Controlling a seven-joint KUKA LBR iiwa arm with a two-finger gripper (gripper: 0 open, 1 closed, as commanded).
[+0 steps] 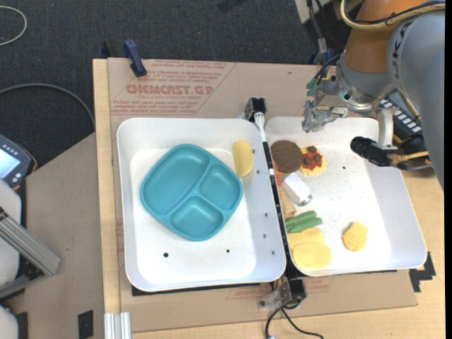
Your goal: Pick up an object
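divided plate [191, 200] in left bin [134, 189]; food pieces [305, 221] in right bin [395, 217], mostly along its left side.

A round-cornered teal plastic divided plate [191, 191] lies in the left shallow white bin [134, 210], with a pale yellow oblong piece [243, 158] just beside its upper right edge. The right shallow white bin [388, 210] holds a brown round patty [286, 155], a red-and-orange piece [312, 160], a white cylinder [296, 188], green beans [303, 222], yellow slices [311, 249] and a yellow ridged lump [355, 236]. The gripper [316, 121] hangs over that bin's far edge.
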